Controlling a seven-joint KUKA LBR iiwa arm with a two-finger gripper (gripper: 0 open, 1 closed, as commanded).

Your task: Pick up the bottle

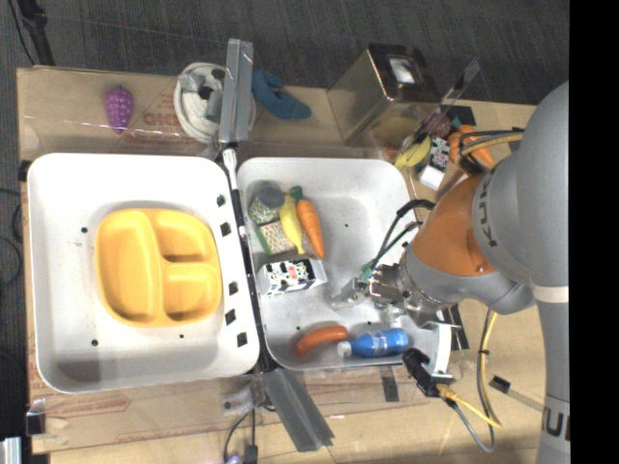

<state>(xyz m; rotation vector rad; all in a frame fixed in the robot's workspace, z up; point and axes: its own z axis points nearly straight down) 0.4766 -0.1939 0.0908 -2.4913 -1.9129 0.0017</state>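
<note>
In the right bin, near its front wall, a sausage then the blue bottle lie end to end, long axis left-right, just under the gripper, can't tell how wide its jaws are.

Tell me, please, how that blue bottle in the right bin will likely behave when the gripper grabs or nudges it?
The blue bottle lies on its side, so its round body would probably roll if nudged. It looks like smooth plastic, perhaps slippery. The sausage alongside and the right bin wall nearby may crowd the gripper.
</note>
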